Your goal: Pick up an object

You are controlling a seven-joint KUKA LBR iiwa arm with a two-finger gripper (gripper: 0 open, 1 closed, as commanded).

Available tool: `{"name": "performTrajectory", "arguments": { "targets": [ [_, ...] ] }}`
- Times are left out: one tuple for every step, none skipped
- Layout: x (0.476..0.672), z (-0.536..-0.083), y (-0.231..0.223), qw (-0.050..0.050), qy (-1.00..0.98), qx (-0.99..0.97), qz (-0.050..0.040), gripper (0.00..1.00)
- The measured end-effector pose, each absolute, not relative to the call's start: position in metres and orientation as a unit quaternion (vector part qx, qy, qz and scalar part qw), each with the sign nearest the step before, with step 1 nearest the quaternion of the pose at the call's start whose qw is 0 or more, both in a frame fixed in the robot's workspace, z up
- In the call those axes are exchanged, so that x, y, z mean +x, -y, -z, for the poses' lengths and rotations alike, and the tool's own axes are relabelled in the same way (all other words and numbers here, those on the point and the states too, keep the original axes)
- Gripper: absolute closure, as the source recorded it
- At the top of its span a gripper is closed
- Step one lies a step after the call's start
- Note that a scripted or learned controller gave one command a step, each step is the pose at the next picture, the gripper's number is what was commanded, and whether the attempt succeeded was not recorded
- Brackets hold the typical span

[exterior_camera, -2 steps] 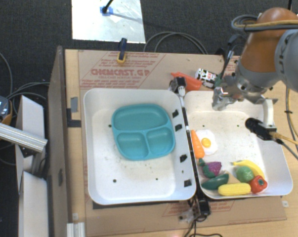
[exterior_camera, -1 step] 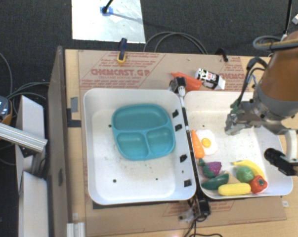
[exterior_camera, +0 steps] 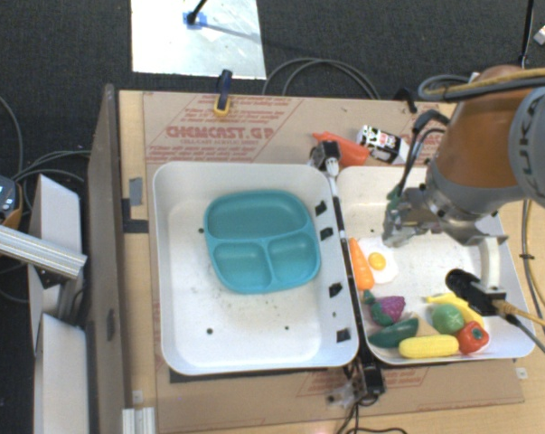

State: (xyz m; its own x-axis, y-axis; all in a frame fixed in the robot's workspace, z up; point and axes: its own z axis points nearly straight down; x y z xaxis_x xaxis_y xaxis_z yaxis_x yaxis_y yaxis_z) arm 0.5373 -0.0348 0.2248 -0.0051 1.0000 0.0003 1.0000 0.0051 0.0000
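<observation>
Reaching in from the right, I hang over the counter (exterior_camera: 254, 120) and its two white bins. Largest is the left bin (exterior_camera: 186, 333), which carries a teal divided plate (exterior_camera: 261, 240) near its middle, well apart from every wall, with bare floor around it. The right bin (exterior_camera: 367, 188) is mine to work: its toys crowd the near end, probably having slid there, leaving the far half open for descent. My gripper (exterior_camera: 397, 231) hovers above that open floor, just beyond the fried egg (exterior_camera: 378, 262); whether my fingers are spread or pressed together I cannot tell, and nothing shows between them. Along the divider lies the carrot (exterior_camera: 360, 262), tight to the wall and awkward to straddle. The yellow corn (exterior_camera: 427, 345) hugs the near rim. The green pepper (exterior_camera: 447, 318), purple piece (exterior_camera: 389, 307) and tomato (exterior_camera: 474, 334) bunch together, touching.
</observation>
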Motion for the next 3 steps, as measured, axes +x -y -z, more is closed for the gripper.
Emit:
{"name": "performTrajectory", "arguments": {
  "targets": [
    [0.566, -0.182, 0.016, 0.0, 0.709, -0.705, 0.0002, 1.0],
    [0.548, -0.184, 0.022, 0.0, 0.708, -0.707, -0.0003, 1.0],
    [0.548, -0.184, 0.011, 0.0, 0.709, -0.706, 0.0002, 1.0]
  ]
}}
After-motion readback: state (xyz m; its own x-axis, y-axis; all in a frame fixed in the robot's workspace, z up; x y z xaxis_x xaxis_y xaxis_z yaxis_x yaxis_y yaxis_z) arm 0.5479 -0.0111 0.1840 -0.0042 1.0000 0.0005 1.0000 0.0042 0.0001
